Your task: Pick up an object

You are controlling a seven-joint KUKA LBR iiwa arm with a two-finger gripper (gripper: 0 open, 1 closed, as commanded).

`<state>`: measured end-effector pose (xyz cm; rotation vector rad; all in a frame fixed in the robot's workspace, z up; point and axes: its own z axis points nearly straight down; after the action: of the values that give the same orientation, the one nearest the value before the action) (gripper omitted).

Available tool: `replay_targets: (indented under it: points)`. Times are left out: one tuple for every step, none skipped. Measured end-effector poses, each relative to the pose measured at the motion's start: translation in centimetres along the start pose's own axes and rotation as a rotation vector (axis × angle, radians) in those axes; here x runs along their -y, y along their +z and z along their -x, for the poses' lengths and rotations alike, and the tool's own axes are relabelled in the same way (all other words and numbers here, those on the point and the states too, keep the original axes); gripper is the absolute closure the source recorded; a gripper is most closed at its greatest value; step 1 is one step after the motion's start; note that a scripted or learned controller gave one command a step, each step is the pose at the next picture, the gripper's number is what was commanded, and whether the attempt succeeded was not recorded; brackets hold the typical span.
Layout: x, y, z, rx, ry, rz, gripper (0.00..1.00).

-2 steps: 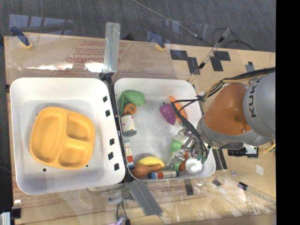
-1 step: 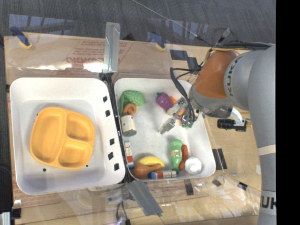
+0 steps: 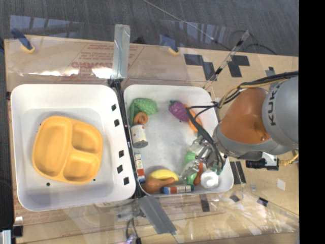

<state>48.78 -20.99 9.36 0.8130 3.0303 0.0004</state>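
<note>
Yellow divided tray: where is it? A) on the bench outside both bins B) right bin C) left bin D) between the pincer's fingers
C: the yellow divided tray lies flat on the floor of the left bin, while the pincer is down over the right bin among the small items.

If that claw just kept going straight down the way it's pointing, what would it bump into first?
Most likely the green object heaped beside the white bottle in the right bin's near corner; the gripper hangs right over them. Depth is hard to judge.
</note>
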Motion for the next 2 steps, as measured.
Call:
replay_targets:
  points:
    - [-4.2,-0.1,-3.1,0.009,-0.05,0.004,0.0]
    - [-4.5,-1.3,-2.8,0.017,-0.058,0.007,1.0]
